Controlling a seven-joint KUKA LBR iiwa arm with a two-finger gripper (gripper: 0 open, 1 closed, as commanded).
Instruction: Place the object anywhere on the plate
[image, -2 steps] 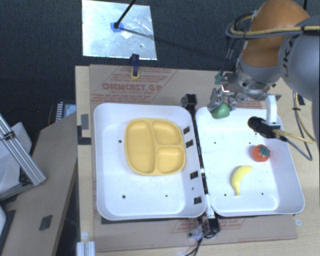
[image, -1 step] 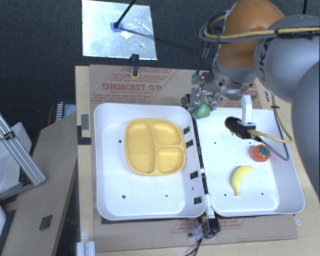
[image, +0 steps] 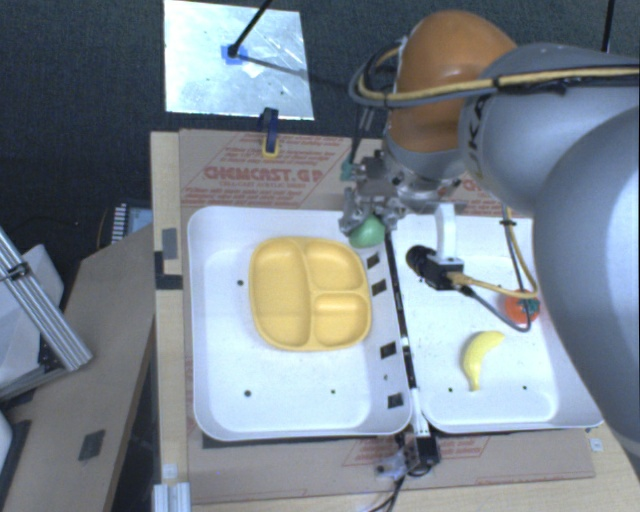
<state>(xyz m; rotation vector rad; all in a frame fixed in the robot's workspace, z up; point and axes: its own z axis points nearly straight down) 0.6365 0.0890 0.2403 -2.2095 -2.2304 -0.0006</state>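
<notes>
Object: small green rounded item (image: 368, 232), at the far right corner of the left bin (image: 215, 400), against the divider between the bins.
Tool: tool (image: 362, 222) sits directly over the green item, which shows at the tips. Spread or pinch cannot be told from this slant, so a hold is not confirmed.
Plate: yellow sectioned plate (image: 308, 292), middle of the left bin, nothing on it. Green item lies just off its far right corner.
Handling (judgement): looks like a light, stiff plastic toy with a smooth, curved skin, so likely slippery. Not fragile.
Grip point (judgement): across the widest part, low on the body. A high pinch on the curve could squirt it out.
Risk (judgement): bin wall and divider crowd one side, limiting finger room.
Other bin: yellow banana (image: 479, 356) and orange item (image: 519, 309) in the right bin (image: 500, 412). Not involved.
</notes>
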